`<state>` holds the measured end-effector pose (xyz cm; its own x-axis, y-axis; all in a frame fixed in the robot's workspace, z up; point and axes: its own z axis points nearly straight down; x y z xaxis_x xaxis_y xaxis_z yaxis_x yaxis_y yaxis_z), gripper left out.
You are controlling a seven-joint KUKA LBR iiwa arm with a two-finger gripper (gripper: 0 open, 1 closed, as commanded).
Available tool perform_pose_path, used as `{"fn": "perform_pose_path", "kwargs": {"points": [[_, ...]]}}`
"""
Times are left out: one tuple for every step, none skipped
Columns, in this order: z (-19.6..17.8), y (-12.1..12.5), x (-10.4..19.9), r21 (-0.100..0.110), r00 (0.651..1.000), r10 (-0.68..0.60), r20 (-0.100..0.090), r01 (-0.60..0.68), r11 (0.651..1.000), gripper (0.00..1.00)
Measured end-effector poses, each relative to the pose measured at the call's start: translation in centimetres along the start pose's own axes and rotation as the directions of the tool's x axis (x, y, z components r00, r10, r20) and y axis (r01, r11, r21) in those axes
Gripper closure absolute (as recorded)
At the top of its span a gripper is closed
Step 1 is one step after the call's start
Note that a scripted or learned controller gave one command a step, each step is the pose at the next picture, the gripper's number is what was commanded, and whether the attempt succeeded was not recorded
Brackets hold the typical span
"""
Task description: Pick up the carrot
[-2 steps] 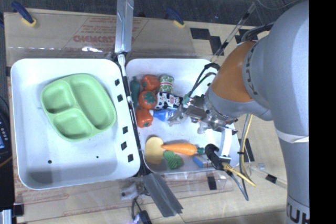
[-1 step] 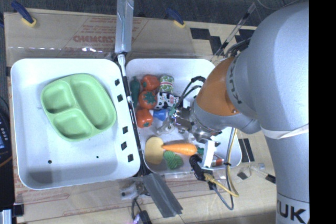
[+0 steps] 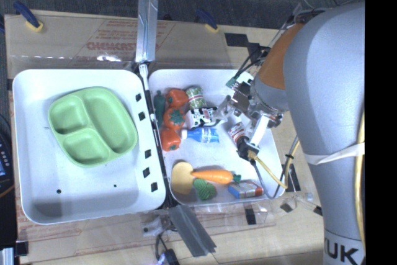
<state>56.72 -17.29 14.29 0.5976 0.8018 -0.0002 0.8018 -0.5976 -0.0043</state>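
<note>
**Carrot lies in right bin, gripper above it, not on it**

2 white bins on the desk (image 3: pixel 74 34). Left bin (image 3: pixel 37 195): 1 green tray (image 3: pixel 93 126) with 3 compartments, nothing else in it. Right bin (image 3: pixel 273 152): about 8 items, cluttered.

Carrot (image 3: pixel 214 176): 1, orange with green top, lying flat near the front edge of the right bin, green end pointing left. Just left of it 1 tan round piece (image 3: pixel 182 175), touching or nearly so. 1 green lump (image 3: pixel 206 190) just below the carrot. 1 blue and orange box (image 3: pixel 245 190) just right of the carrot's tip.

Further back in the same bin: 1 orange-red veg (image 3: pixel 177 98), 1 more reddish piece (image 3: pixel 171 136) below it, both by the divider. 1 can (image 3: pixel 195 96), 1 blue-white bottle (image 3: pixel 203 135) lying down, 1 small brown jar (image 3: pixel 236 131).

Gripper (image 3: pixel 234 103): 1, over the back right part of the right bin, near the can and jar, well apart from the carrot. Cannot tell whether it is open or closed; too cluttered around it. Nothing visibly held.

1 arm (image 3: pixel 322 102), grey, orange band, comes in from the right. 2 blue clamps (image 3: pixel 28 14) on the desk's back edge.
</note>
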Motion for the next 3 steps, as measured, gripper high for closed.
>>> {"fn": "perform_pose_path", "kwargs": {"points": [[4.9, -6.2, 0.1, 0.004, 0.998, -0.063, 0.001, 0.063, 0.998, 0.00], [-3.0, 3.8, 0.2, 0.000, 0.941, 0.339, -0.001, -0.339, 0.941, 0.00], [5.2, -4.2, -0.9, 0.003, 0.955, 0.298, 0.001, -0.298, 0.955, 0.00]]}}
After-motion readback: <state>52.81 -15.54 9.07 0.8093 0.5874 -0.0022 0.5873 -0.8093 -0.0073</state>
